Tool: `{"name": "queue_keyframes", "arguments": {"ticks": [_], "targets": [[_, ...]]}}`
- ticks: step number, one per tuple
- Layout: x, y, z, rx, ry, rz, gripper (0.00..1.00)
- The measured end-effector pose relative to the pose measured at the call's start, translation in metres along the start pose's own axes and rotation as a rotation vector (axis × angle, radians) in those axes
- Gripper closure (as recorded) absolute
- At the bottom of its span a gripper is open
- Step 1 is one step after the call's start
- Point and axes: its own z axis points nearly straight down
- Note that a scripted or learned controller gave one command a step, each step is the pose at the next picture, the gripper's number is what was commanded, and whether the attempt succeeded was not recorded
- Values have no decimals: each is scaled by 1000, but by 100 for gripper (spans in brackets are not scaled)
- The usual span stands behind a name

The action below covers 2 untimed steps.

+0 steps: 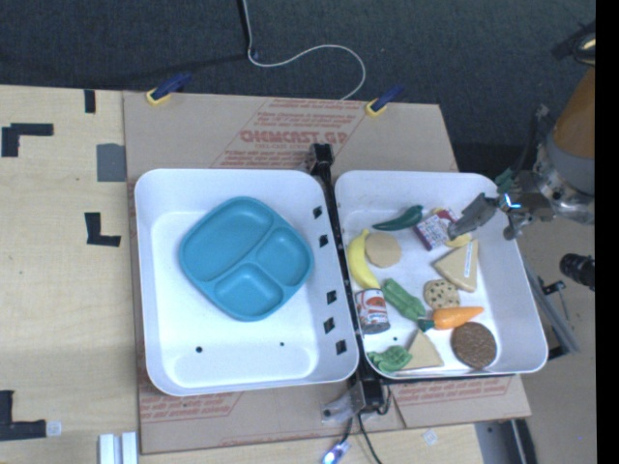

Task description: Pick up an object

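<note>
The right bin (517, 288) holds several toy foods: a yellow banana (360, 259), a tan round bun (383, 250), a green pepper (398, 218), a red-purple packet (435, 228), a cheese wedge (458, 267), a chip cookie (440, 293), a carrot (456, 315), a brown patty (474, 344) and a small can (373, 309). My gripper (486, 224) hovers over the bin's upper right part, beside the packet and above the cheese wedge. Its fingers stand open, with nothing between them.
The left bin (164, 288) carries a blue divided plate (247, 256). A green pickle (404, 299), a sandwich wedge (424, 352) and a green leaf (389, 359) lie near the right bin's front. The arm's orange band (578, 114) sits at the right edge.
</note>
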Motion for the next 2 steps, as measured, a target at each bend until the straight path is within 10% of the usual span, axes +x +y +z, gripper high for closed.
{"name": "queue_keyframes", "arguments": {"ticks": [1, 2], "targets": [[35, -67, -38, 0, 2, -1, 0], [116, -67, 32, 8, 4, -7, 0]]}}
